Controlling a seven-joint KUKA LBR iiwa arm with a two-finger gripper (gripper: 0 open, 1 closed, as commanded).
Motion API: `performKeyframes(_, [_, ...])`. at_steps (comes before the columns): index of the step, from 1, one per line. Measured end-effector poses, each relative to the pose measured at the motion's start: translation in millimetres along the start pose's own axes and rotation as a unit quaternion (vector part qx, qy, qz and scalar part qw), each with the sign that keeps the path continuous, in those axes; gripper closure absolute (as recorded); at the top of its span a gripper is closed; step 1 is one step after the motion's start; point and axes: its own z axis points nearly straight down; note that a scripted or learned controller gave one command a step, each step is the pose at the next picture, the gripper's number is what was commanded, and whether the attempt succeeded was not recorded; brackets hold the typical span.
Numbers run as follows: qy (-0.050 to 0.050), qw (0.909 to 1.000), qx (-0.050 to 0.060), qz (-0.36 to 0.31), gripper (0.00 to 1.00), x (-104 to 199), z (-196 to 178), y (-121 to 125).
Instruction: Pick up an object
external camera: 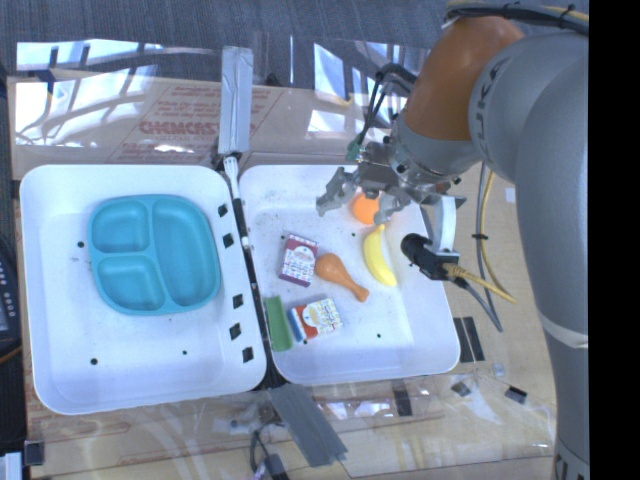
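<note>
I'm centring the gripper (362, 200), fingers apart, over the orange (365, 209) near the right bin's (430, 343) far edge.

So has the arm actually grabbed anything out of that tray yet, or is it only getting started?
Nothing looks picked up yet. The gripper hangs over the right bin, spread above a small orange fruit. The banana, chicken leg and little boxes lie untouched. Closing on something and lifting it remain.
</note>
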Motion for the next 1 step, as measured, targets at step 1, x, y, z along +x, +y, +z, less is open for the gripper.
performKeyframes(1, [0.000,1.0000,-0.002,-0.002,0.00,-70.4,150.6,-8.6])
